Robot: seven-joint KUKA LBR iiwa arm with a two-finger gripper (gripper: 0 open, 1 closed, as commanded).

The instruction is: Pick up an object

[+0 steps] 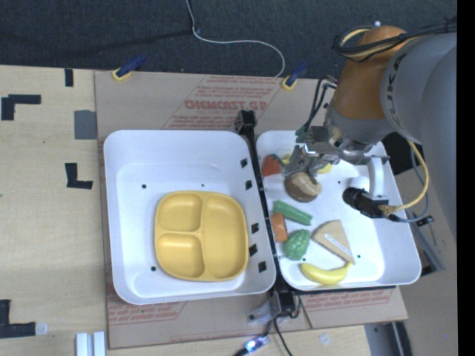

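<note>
Here gripper (303, 163) hung over brown round toy (303, 187); grip state unclear. Toy looked likely to roll off toward red piece (272, 166) beside it.

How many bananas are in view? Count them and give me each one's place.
1. The banana lies along the near edge of the right bin, below the sandwich wedge. A yellow bit near the gripper is too hidden by the arm to identify.
</note>
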